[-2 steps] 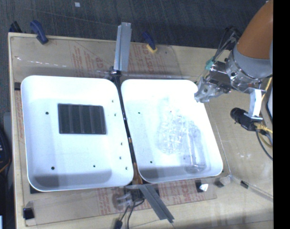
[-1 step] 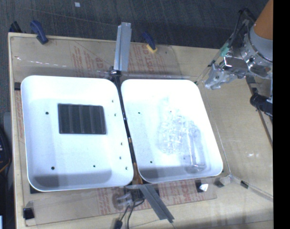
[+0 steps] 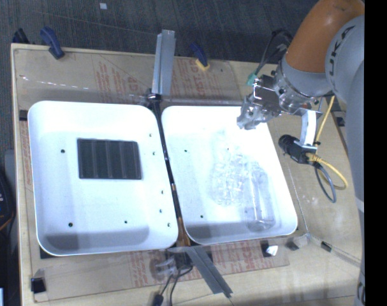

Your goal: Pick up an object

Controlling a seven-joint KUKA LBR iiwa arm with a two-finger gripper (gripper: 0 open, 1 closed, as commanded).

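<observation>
Two shallow white bins side by side on a pale wooden surface [image 3: 85,78]: left white bin [image 3: 53,203] carrying a dark ribbed rectangular panel [image 3: 109,159] on its floor, right white bin [image 3: 193,171] carrying the pickable things. In the right bin, a crumpled clear plastic wrapper [image 3: 228,174] near the middle, and just beside it, toward the near-right corner, a clear cylindrical plastic bottle [image 3: 260,203]. Touching or merely adjacent: hard to tell, both being transparent against white.

Grey arm with orange band reaching in from the right, small metal pincer [image 3: 249,120] poised over the far-right corner of the right bin, just inside its far rim. Open or clenched: cannot tell, fingertips too small and blurred. Nothing seen between them.

Key relation: clear bottle lying nearward and slightly right of the pincer, well apart from it, across most of the bin's depth. Long axis of the bottle running roughly far-to-near, leaning a little, so a grip probably best set across its narrow width, closing left-to-right. Wrapper nearer to the pincer, nearward and a little left, an irregular heap with no clear axis.

Judged stage: approach only, nothing lifted yet. Likely needs: travel toward the near side, descent into the bin, alignment over the chosen thing. Risks: slick round bottle rolling aside under a closing grip; flimsy wrapper slipping or crushing flat.
</observation>
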